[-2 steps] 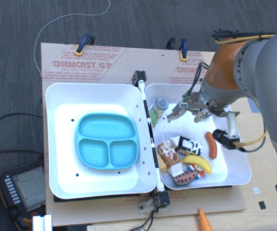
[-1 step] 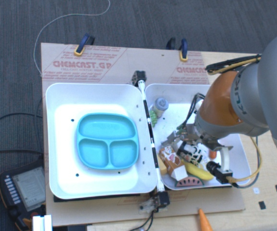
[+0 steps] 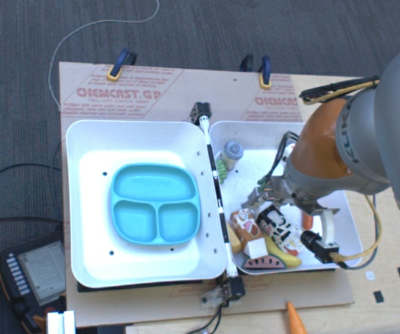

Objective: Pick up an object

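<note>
My gripper [image 3: 277, 223] hangs low over the front part of the right bin [image 3: 349, 218], above a pile of toy food. Under and around it lie a yellow banana [image 3: 285, 254], a watermelon slice [image 3: 264, 262], a pale cheese-like block [image 3: 256, 247] and a brown and red piece [image 3: 242, 221]. A small red item [image 3: 307, 221] shows just to the right of the gripper. A little grey-capped bottle [image 3: 232, 153] lies at the bin's back left corner. The gripper hides part of the pile.
The left bin [image 3: 88, 186] holds a blue three-compartment plate [image 3: 156, 203]. A black and white divider rail [image 3: 213, 179] runs between the bins. Clamps [image 3: 264, 72] hold the board at the back. An orange object [image 3: 294, 319] lies on the board in front.
</note>
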`<act>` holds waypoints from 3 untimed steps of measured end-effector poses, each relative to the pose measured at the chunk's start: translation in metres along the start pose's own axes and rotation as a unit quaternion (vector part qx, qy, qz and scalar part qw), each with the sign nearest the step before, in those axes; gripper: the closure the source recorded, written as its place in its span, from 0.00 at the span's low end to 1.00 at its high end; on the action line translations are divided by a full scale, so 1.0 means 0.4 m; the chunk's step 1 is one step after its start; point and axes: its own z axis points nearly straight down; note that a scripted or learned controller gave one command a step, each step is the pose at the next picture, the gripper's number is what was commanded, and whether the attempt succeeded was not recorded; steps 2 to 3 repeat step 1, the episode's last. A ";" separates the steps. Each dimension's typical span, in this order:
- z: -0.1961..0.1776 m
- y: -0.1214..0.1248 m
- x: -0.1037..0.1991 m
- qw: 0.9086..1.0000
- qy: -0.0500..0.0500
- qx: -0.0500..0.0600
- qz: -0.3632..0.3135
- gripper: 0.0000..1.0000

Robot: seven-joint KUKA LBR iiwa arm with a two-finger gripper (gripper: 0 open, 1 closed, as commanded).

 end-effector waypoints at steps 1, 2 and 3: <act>-0.221 -0.097 0.165 1.000 -0.003 0.000 0.002 1.00; -0.221 -0.097 0.165 1.000 -0.003 0.000 0.002 1.00; -0.221 -0.097 0.165 1.000 -0.003 0.000 0.002 1.00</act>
